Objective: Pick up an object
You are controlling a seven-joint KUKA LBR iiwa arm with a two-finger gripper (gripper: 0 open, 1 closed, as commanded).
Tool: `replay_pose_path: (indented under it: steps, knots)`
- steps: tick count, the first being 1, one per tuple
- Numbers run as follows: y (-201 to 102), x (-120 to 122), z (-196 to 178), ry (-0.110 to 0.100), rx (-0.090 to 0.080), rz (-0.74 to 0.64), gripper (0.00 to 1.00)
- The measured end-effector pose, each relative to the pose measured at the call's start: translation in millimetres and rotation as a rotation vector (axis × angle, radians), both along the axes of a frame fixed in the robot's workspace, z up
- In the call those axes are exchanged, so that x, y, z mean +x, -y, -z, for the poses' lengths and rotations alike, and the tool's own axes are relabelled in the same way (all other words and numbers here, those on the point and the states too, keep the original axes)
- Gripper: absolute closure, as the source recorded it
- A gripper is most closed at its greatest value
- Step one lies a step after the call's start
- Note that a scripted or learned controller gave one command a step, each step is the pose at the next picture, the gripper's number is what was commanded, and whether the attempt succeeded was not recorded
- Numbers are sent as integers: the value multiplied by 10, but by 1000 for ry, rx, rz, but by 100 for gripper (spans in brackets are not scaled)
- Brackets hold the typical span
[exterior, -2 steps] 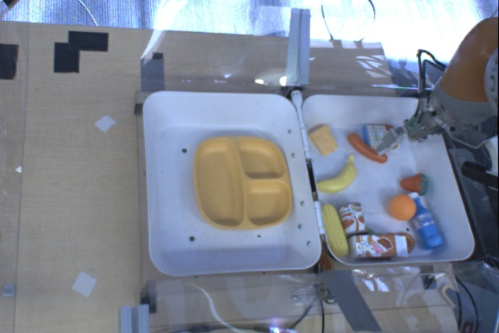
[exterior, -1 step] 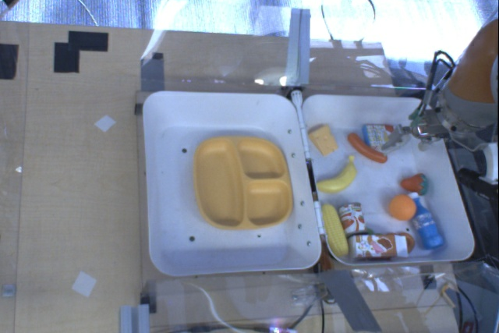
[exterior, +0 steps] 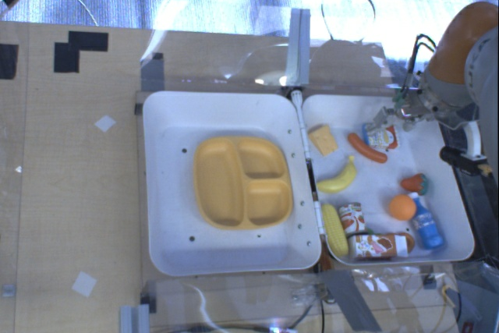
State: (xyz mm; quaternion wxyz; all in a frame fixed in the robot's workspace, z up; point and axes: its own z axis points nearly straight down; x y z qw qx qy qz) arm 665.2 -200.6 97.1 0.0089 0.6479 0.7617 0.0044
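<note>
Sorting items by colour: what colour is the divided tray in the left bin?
Yellow: the divided tray, seen in the camera view.

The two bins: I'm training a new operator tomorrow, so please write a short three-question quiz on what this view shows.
1. True or false: the yellow divided tray lies in the left bin.
2. Which item lies nearest the gripper in the right bin?
A. corn cob
B. small carton
C. blue bottle
3. Fill in: the banana lies just below the ____ wedge.

Key: 1 true; 2 B; 3 cheese.
</note>
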Motion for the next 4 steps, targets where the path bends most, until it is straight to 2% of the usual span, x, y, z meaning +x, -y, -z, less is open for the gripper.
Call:
replay_pose_path:
  steps: [1,2,3,4]
  knots:
    - [-96,-310,-23,10,-11,-385,0]
    - [-713,60,20,-10,-10,-161,0]
    - [-1007,50,94,-13,0,-87,0]
    - [-1022,82,-45,-3,-1,-93,100]
